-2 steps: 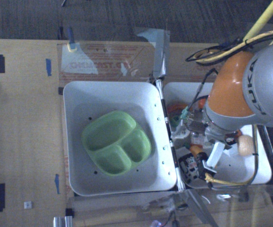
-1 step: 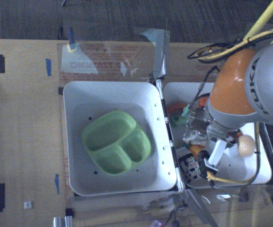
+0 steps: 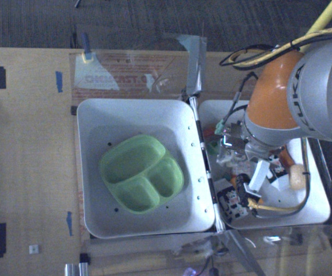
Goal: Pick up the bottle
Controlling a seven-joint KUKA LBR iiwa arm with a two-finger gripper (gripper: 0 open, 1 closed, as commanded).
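Observation:
My gripper hangs low over the middle of the right bin, under the orange-banded wrist, which hides most of what lies below. A pale tan rounded object, possibly the bottle, lies at the bin's right side, just right of the gripper and apart from it. Next to it a small red and white item peeks out. A small green item and a red-orange scrap lie against the bin's left wall, left of the gripper. I see nothing held.
The left bin holds a green divided tray near its middle. A clear plastic sheet lies behind the bins. Blue tape marks dot the wooden bench on the left.

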